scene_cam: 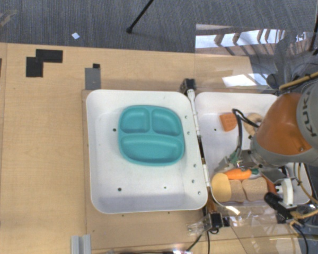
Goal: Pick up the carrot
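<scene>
The carrot point(237, 173), small, stiff and probably light toy plastic with a slick skin, lies in the right bin point(214, 134) just above a bread roll point(238, 188), under the gripper point(249, 165), best pinched across its thicker middle; the pincer's state I cannot tell

We are reading just one piece of lettering here: on the grey arm point(314, 112), at the right edge of the view, we are seeing dark capital letters running downward, "KU", the start of a maker's name that the frame is cutting off. We are finding nothing else legible. The black blocks point(42, 61) near the far left corner of the bench point(37, 157) are carrying no writing that we can make out, and neither are the teal divided plate point(151, 135) in the left bin point(103, 194) nor the things in the right bin point(212, 110).
</scene>
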You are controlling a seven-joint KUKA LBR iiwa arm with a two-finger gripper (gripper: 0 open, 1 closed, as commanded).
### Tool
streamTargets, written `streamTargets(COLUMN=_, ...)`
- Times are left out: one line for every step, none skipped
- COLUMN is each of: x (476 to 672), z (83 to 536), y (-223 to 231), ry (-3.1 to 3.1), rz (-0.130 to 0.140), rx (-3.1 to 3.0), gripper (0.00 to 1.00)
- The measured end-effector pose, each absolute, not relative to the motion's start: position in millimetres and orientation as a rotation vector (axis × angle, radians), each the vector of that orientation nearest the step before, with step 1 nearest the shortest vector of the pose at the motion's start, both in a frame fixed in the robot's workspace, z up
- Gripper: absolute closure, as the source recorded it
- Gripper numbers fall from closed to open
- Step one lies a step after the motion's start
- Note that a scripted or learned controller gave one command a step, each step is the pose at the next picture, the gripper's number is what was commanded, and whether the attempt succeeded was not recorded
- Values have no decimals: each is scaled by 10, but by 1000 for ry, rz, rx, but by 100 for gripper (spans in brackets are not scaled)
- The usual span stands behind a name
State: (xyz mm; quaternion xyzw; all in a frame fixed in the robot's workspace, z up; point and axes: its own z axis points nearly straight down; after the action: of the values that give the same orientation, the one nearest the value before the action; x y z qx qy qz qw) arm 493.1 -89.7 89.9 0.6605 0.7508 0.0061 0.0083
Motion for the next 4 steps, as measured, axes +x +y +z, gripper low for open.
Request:
streamTargets(x=4951, z=904, y=-948, ry=2626, rz=20, rx=1683, gripper=0)
streamTargets(x=4988, z=1020, y=-927, ry=2625, rz=30, rx=1678, gripper=100)
streamTargets(x=4983, z=1015, y=-929, ry=2625, rz=29, rx=1680, gripper=0)
streamTargets(x=4938, z=905, y=-917, ry=2713, rz=14, rx=1547, gripper=0)
